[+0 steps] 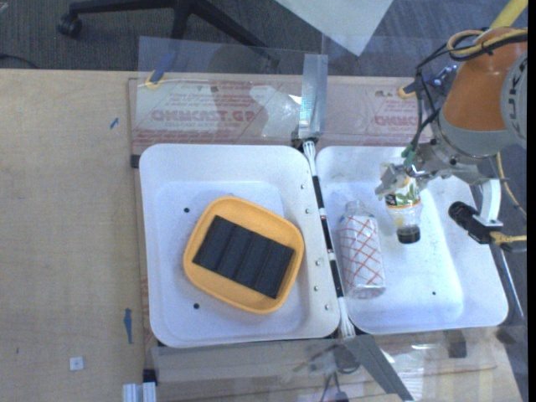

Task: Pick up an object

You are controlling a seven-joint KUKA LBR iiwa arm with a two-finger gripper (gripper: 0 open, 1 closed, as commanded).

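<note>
My gripper [404, 181] is over the upper middle of the right bin [477, 300]. Its fingers [390, 179] are shut on the upper end of a small bottle [405, 209] with a green and white label. The bottle's dark cap [408, 235] points toward the front of the bin. A white paper cup with a red lattice pattern [362, 254] lies on its side at the left of the same bin, a little apart from the bottle.
The left bin [167, 182] holds a yellow dish with a dark ribbed block [243, 255] in it. A black ridge [325, 233] divides the two bins. A dark cable end [469, 221] hangs from the arm over the right bin's right side.
</note>
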